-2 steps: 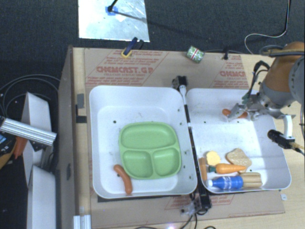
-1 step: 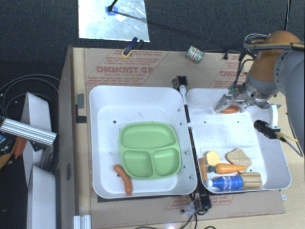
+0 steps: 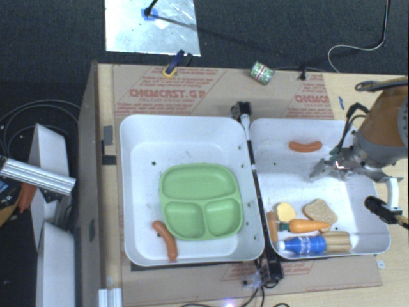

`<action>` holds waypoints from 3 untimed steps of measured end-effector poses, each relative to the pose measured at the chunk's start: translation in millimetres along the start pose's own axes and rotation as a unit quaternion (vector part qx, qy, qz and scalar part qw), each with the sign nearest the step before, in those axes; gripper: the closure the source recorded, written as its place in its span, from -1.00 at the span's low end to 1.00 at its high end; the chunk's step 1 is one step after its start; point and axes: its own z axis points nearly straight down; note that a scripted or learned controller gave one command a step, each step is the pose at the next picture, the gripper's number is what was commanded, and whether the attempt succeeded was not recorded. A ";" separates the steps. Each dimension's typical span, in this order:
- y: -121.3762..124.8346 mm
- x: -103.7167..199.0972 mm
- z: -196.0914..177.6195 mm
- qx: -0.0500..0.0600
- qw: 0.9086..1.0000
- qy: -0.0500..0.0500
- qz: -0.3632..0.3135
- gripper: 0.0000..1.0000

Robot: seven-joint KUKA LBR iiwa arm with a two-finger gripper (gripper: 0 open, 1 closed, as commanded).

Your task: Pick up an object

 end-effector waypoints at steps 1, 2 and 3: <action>-92.8 1.2 -0.1 0.000 1.000 0.001 0.000 -1.00; -91.2 1.4 -11.1 -0.002 1.000 0.001 0.000 1.00; -92.1 12.4 -38.3 -0.001 1.000 0.000 -0.001 1.00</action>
